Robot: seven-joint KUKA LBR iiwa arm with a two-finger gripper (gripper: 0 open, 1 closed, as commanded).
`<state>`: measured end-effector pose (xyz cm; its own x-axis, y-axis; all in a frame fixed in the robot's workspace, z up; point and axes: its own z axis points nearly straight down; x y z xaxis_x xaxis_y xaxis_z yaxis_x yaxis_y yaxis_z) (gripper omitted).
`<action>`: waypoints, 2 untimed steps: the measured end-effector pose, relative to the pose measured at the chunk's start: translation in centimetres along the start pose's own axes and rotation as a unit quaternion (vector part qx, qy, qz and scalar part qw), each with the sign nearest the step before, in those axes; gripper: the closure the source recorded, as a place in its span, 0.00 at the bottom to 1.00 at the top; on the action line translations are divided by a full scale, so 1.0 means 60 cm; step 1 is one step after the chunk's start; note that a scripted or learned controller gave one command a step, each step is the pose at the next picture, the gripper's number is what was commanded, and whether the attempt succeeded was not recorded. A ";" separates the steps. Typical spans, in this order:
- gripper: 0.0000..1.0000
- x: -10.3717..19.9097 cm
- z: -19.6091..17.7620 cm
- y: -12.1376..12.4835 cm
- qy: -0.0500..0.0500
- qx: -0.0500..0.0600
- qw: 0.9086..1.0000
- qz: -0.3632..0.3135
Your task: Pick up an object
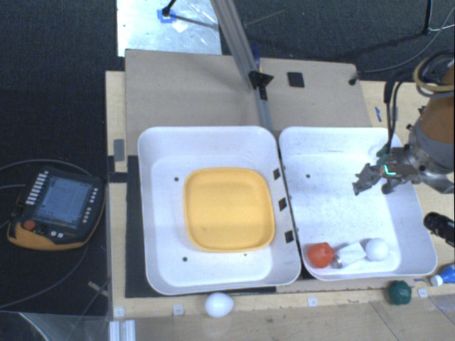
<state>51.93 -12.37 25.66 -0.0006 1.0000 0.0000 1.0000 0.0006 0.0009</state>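
Note:
My gripper hangs over the right part of the right bin, above bare white floor. Its two dark fingers stand apart, open, with nothing between them. Along that bin's front edge lie a red ball-like object, a small white oblong piece and a white ball, all well below the gripper in the camera view. A square yellow plate lies flat in the middle of the left bin.
A white egg shape and a dark green ball sit on the bench in front of the bins. A blue and white item is at the right edge. A control pendant lies far left.

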 end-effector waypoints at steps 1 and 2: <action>0.00 0.000 0.000 0.000 0.000 0.000 1.000 0.000; 0.00 -0.004 0.070 -0.006 0.000 0.002 1.000 0.000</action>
<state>51.59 -12.59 21.45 0.0001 1.0000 0.0003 1.0000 -0.0001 -0.0026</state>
